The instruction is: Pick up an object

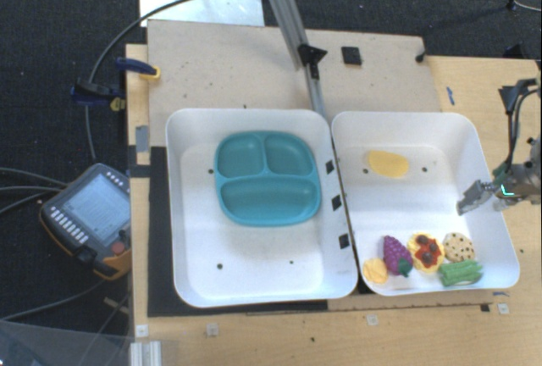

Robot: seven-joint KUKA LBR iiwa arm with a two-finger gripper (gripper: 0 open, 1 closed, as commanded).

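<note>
The counter [381, 76] carries two shallow white bins side by side, and the left bin [195, 271] holds a teal divided plate [268, 178] that lies flat with its long side running left to right. The right bin [474, 135] holds the pickable things: a pale yellow oval piece [388, 163] lies alone near the bin's far side, its long axis running left to right with a slight tilt, well apart from the rest. Along the near wall a tight row sits close together: a green piece [461, 273] lying left to right at the corner, a speckled cookie [458, 246] just above it, a small pizza-like round [425, 251], a purple grape bunch [395, 254] whose long axis runs up and down the view, and a small yellow-orange round [375, 271]. The jaws [471, 199] hang over the right bin's right side, near the wall and above the cookie; they hold nothing, and I cannot tell how far apart they stand. The main risk I judge is a descent onto bare bin floor between the oval and the row, closing on nothing. A drop into the crowded row could instead nudge neighbours or catch two at once, and so close to the wall the jaws could strike the rim.
</note>
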